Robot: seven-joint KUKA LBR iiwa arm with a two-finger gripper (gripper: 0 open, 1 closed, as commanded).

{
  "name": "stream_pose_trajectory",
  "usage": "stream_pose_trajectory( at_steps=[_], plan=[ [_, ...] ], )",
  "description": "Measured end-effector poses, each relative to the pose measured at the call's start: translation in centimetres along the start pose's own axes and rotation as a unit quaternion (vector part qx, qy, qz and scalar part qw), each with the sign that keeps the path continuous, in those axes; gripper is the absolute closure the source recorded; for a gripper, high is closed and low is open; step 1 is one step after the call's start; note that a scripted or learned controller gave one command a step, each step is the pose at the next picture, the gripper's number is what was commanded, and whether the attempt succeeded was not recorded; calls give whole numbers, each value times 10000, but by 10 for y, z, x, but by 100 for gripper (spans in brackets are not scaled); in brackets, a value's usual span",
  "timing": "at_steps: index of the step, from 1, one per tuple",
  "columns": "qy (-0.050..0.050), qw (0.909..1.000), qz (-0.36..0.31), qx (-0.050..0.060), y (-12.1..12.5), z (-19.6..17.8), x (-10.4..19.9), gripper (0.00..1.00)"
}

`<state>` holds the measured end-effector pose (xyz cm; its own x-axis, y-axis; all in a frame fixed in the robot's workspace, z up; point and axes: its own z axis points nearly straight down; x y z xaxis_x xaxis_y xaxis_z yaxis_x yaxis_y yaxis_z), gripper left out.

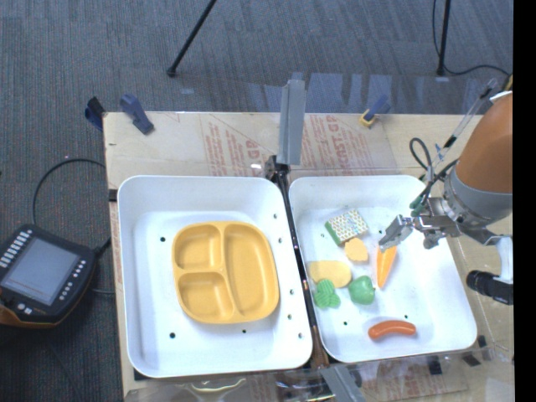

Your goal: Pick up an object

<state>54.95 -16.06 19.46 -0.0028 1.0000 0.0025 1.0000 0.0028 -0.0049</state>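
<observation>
Resting on grey carpet (100, 48), a plywood bench (209, 145) bears two white bins (138, 216).

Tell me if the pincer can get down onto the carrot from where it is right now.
Probably yes. The pincer hangs just above the carrot's upper end in the right bin, with nothing over it. The yellow piece lies close on one side and could crowd a finger.

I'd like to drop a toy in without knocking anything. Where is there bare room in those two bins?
Left bin: bare floor rings the yellow divided plate. Right bin: its far strip is free. Crowded mid-bin around the carrot, sponge, green toys and gripper.
</observation>
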Motion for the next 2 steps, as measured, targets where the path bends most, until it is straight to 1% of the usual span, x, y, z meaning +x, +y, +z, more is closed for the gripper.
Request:
stream_pose_trajectory(
  at_steps=[1,2],
  plan=[
    [-1,9997,229,0,15,109,-8,0],
    [8,9997,247,-1,15,99,-9,100]
  ],
)
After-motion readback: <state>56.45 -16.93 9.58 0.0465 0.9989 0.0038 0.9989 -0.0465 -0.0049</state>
